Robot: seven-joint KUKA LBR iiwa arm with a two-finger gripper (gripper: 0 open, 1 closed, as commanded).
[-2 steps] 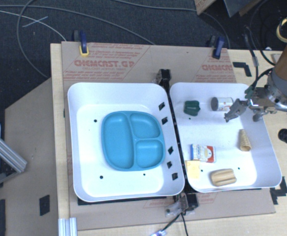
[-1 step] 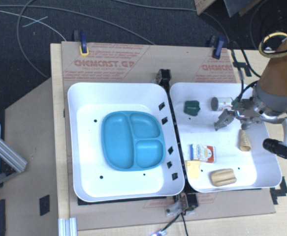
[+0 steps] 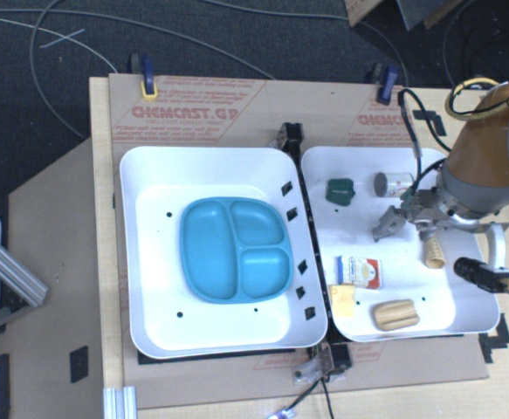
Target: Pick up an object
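Nothing lifted yet: every candidate object lying loose on the floor of the right bin point(image 3: 359, 160), none between the fingers, so the whole pick left to do. Closest to the pincer point(image 3: 392, 223), just beyond its tips toward the far wall, a small clear vial with a grey cap point(image 3: 392, 183), lying on its side. Farther left of the pincer, a dark green blocky piece point(image 3: 340, 191), matte and chunky. On the arm's side, just beside the wrist, a cork-like stub point(image 3: 434, 252), pale tan. Toward the near rim, a small carton in red, white and blue point(image 3: 359, 272), lying flat; touching or nearly touching its near edge, a yellow square point(image 3: 342, 301); right of that, a tan rounded block point(image 3: 395, 314), bread-like in look.

Pincer low over the bin floor, pointing left, grey fingers spread in a modest gap, gripping nothing. Judged as an approach or a repositioning rather than a grasp: descent, closing and lift all still ahead.

Well off to the left, across the divider, the left bin point(image 3: 141, 234) with a blue compartment tray point(image 3: 237, 249) in its middle. Both bins on the counter point(image 3: 114, 147).
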